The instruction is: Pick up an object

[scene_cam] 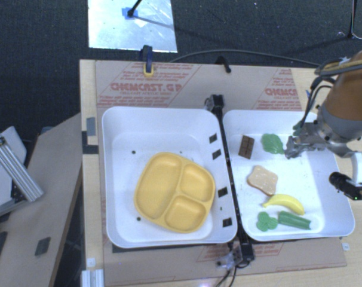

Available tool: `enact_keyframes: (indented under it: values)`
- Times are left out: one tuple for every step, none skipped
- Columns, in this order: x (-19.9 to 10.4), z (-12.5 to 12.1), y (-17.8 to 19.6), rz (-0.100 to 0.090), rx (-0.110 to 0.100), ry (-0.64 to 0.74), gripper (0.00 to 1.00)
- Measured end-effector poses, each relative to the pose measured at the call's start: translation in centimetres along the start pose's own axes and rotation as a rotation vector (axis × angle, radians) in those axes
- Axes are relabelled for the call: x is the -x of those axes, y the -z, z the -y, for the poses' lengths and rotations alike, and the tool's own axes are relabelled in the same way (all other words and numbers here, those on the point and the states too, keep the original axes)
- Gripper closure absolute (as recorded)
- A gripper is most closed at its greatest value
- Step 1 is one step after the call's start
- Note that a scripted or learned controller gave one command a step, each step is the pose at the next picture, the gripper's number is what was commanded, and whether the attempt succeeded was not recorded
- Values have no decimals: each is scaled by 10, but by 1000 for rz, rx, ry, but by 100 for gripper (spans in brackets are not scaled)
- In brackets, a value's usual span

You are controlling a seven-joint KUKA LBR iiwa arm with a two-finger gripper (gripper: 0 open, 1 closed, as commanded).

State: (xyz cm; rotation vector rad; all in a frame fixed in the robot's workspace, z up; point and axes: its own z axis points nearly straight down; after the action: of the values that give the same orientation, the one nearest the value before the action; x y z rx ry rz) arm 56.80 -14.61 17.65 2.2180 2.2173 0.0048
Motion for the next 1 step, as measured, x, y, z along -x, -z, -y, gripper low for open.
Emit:
enact_keyframes:
  values:
    - [0, -2, 54, 0, 1, 4, 100]
